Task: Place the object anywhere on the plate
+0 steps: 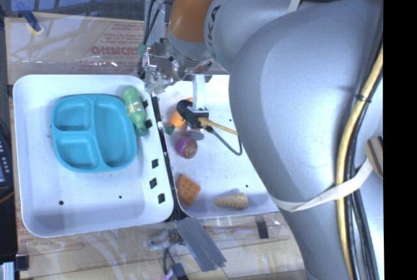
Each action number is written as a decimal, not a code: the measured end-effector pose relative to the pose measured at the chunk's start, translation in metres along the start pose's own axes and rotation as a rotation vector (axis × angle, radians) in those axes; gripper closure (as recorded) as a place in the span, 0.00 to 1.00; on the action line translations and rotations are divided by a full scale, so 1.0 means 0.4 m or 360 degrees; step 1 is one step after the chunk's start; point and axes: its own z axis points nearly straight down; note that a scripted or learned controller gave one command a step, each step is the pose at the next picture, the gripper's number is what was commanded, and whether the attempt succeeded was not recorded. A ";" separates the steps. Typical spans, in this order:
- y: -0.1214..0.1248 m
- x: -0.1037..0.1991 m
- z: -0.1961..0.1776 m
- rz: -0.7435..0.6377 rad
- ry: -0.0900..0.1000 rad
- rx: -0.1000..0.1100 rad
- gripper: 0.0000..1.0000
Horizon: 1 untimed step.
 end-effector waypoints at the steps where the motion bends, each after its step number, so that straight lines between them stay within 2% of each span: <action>1: 0.002 -0.022 0.000 -0.1151 0.0002 0.0004 1.00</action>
